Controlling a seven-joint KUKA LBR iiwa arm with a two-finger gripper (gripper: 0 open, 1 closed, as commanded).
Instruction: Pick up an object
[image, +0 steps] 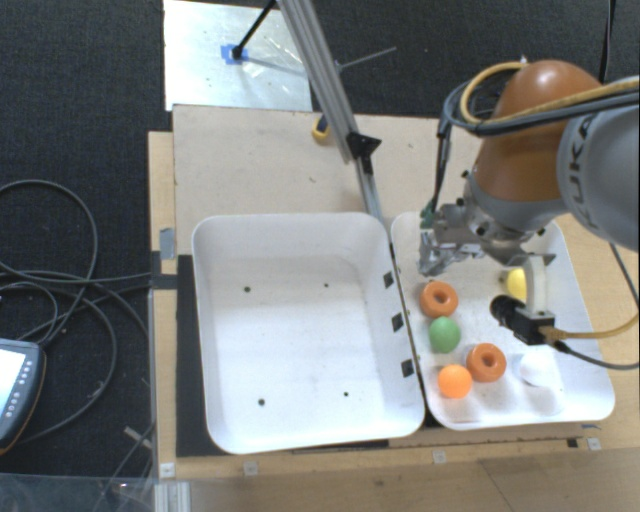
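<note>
The right bin (590, 400) holds an orange ring (438, 298), a green ball (444, 334), a second orange ring (486, 361), an orange ball (454, 381), a white object (538, 369) and a yellow object (516, 283) partly hidden by the arm. My gripper (436, 258) hangs at the bin's upper left, just above the first orange ring. Nothing shows between its metal fingers, and the angle hides how they stand.
The left bin (215, 250) sits beside the right one, sharing a middle wall with black clips. A slanted metal pole (335, 90) crosses the bench at the back. Cables lie on the dark floor to the left.
</note>
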